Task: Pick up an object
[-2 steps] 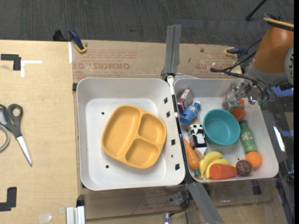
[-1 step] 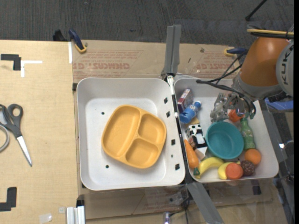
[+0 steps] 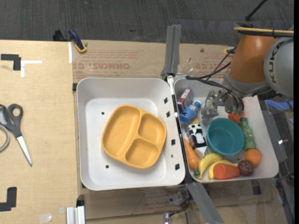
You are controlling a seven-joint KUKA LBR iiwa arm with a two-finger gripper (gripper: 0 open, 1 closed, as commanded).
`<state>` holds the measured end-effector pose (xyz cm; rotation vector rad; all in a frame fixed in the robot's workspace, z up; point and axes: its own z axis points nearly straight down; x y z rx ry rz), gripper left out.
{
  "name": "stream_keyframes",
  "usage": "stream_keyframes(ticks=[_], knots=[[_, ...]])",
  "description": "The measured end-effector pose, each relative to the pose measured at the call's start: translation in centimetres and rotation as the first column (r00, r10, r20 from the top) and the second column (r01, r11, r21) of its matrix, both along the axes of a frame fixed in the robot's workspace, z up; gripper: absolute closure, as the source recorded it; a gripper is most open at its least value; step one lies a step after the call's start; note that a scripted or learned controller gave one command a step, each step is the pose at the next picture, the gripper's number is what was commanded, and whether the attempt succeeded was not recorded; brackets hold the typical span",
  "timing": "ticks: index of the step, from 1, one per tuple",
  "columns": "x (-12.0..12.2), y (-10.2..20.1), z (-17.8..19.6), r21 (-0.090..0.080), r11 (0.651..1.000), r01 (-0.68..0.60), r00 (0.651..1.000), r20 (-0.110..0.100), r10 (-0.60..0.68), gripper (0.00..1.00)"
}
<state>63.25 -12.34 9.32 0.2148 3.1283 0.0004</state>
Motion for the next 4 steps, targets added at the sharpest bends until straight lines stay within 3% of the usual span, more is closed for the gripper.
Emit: stream_keyframes(ticks=[1,2,3,4], knots=[[-2.0,-6.1,0.1,-0.003,0.957,-0.288,0.957,0.001,0.288,1.00],[-1.8,-6.1,0.2,-0.006,0.957,-0.289,0.957,0.007,0.289,0.00],[-12.3,-8.9,-0.1,-0.001,0.971,-0.240,0.971,-0.003,0.240,0.00],[-3.1,-4.9,0.0,-0.001,0.989,-0.148,0.989,0.001,0.148,0.00]])
